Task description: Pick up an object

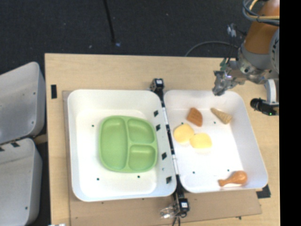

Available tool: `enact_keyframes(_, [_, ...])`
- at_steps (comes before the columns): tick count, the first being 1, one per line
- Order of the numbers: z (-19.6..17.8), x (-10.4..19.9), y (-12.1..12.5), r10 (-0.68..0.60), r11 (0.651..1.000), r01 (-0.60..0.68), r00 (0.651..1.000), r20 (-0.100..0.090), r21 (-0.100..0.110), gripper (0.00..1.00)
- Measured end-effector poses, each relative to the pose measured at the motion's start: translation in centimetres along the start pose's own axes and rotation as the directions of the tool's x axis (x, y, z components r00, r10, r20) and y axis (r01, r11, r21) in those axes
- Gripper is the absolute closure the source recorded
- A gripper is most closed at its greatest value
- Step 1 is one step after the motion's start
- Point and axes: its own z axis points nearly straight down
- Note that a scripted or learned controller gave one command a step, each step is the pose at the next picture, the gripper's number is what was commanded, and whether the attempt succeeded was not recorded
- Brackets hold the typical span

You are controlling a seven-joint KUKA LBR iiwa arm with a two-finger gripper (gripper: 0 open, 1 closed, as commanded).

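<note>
Nearest us, by the front right corner of the right bin (256,154), lies a drumstick (233,178), its thick end toward the right wall. It sits close to the rim, so we judge it an awkward first choice: fingers coming down there may strike the wall.

Further in, near the middle of the bin and toward its left edge, two yellow discs (192,137) lie side by side and look to be touching. They are flat, so we would expect them to give the fingers little to close on.

Beyond them a brown wedge (195,117) lies just behind the left disc, and a tan cone (221,115) lies to its right, apart from it and pointing toward the back edge. Either seems the better target to us: each stands clear of the walls. For the cone we would set the fingers across its narrow width, not along its length, and come straight down over its thicker end.

In the left bin (84,121) a green tray (128,143) with three compartments rests in the middle; nothing lies in it.

Farthest back, the gripper (220,86) hangs above the back right corner of the right bin, over its rim. We cannot tell how its jaws stand, and we see nothing in them. It must first travel forward and left to reach the cone.
</note>
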Motion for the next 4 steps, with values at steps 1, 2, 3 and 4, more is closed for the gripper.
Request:
enact_keyframes(1, [0.4,5.9,-0.6,-0.004,1.000,0.004,1.000,-0.002,0.005,1.00])
enact_keyframes(2, [-0.2,11.9,-1.9,-0.004,1.000,0.004,1.000,-0.003,0.006,1.00])
enact_keyframes(3, [-0.3,16.1,-2.3,-0.004,1.000,0.004,1.000,-0.003,0.007,1.00])
enact_keyframes(4, [-0.1,22.1,-2.7,-0.005,1.000,0.005,1.000,-0.004,0.008,1.00])
